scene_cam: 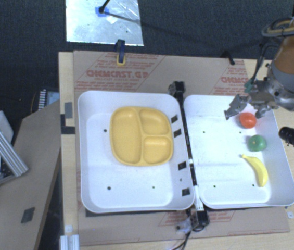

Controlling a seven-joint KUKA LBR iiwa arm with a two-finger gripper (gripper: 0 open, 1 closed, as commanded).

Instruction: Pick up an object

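camera view: gripper [246, 110] spread open, hovering beside orange ball [247, 120] at right bin [214, 160] far edge; you'd find it light, smooth, prone to rolling; pinch across its widest middle.

Three small objects lie in the right white bin [214, 155], all toward its right side. A round orange-red ball-like fruit [247, 121] sits nearest the bin's far right corner. Just in front of it, apart from it, rests a round green fruit [257, 142], a little nearer the bin's right wall. Closer still to the bin's front edge lies a yellow banana [256, 169], flat on the floor, curved, running slantwise from the green fruit's side toward the front right corner.
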